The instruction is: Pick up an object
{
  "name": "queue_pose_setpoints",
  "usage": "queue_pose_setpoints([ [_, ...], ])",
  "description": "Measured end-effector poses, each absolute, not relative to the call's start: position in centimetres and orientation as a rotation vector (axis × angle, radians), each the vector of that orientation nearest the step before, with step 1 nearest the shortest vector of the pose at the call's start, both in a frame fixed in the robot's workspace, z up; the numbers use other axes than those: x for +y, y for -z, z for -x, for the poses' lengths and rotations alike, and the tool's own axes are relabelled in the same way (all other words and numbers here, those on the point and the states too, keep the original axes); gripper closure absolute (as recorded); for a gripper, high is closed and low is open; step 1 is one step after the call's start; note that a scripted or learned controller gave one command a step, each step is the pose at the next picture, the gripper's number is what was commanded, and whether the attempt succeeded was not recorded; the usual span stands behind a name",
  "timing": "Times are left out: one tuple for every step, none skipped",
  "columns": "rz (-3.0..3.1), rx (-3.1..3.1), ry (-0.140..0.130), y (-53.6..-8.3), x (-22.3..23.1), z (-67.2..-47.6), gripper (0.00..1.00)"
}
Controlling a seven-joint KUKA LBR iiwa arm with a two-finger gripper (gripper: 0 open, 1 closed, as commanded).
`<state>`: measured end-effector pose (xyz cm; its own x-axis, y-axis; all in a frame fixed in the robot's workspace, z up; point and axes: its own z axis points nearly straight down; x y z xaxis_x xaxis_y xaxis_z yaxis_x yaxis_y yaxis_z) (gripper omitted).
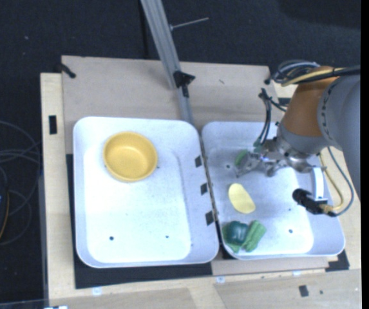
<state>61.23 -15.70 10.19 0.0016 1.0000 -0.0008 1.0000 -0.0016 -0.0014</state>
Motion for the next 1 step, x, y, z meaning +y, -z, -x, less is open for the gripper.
queue_pose_setpoints([
  [2.225,-2.22,0.003,-11.4,-15.69,-61.33,1.0],
])
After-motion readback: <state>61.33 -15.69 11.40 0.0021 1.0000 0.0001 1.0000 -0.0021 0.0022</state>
